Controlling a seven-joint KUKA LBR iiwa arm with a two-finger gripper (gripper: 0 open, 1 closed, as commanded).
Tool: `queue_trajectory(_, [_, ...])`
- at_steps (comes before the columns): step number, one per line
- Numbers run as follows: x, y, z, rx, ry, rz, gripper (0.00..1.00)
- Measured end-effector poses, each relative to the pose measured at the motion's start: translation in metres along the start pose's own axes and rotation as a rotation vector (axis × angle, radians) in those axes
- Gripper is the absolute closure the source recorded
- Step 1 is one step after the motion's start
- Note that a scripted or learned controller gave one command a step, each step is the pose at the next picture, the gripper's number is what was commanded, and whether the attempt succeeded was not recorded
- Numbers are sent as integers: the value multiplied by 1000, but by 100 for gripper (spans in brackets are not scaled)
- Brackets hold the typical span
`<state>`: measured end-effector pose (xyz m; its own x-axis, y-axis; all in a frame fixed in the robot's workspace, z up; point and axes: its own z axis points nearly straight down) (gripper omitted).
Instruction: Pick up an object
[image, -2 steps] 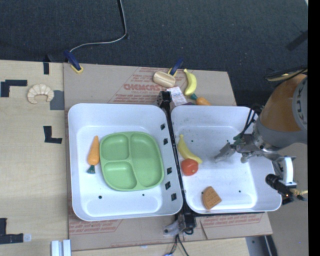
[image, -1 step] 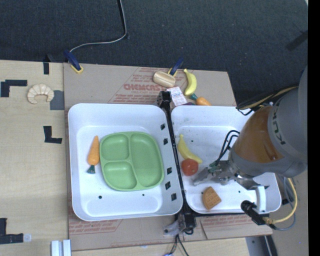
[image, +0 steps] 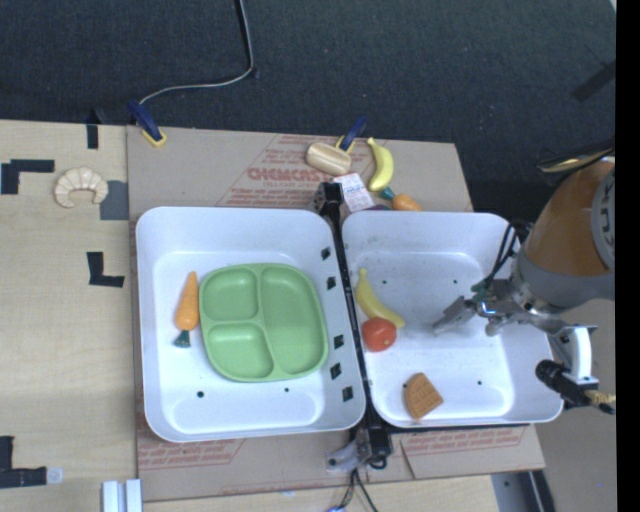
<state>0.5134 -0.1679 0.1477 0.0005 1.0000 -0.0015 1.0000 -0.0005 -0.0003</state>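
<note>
**Gripper over right bin, nothing in its grasp**

The banana (image: 377, 301), smooth, yellow and curved, lies at the left side of the right bin (image: 500, 400), its long axis running from upper left to lower right. A round red tomato (image: 379, 335) touches its lower end. The gripper (image: 462, 312) sits to their right over bare bin floor, fingers spread and empty. A tan cracker (image: 422, 396) lies nearer the front wall.

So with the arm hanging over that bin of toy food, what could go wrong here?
The banana and tomato lie touching against the right bin's left wall, so a grab there might nudge both or hit the wall. The gripper sits over bare floor, so closing now would likely catch nothing.
</note>
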Motion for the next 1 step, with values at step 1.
queue_trajectory(1, [71,41,41,2,3,-2,0])
